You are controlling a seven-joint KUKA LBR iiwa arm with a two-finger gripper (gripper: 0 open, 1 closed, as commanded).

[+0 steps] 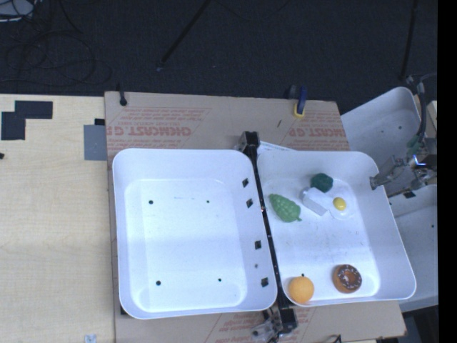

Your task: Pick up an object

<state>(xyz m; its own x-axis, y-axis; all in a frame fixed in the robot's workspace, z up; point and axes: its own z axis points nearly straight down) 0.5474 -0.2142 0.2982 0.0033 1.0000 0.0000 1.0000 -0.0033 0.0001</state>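
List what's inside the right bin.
In the right bin: a light green bumpy piece, dark green item, white block, fried egg, orange and chocolate donut. The block may cover part of the egg's white.

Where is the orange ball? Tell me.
In the camera view, the orange ball lies in the right bin, in its near left corner by the divider, just left of the brown doughnut.

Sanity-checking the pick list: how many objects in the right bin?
5, all in the right bin: green leafy piece near the divider, dark green item at the far side, white block beside a fried egg, orange and donut at the near edge. None look hidden.
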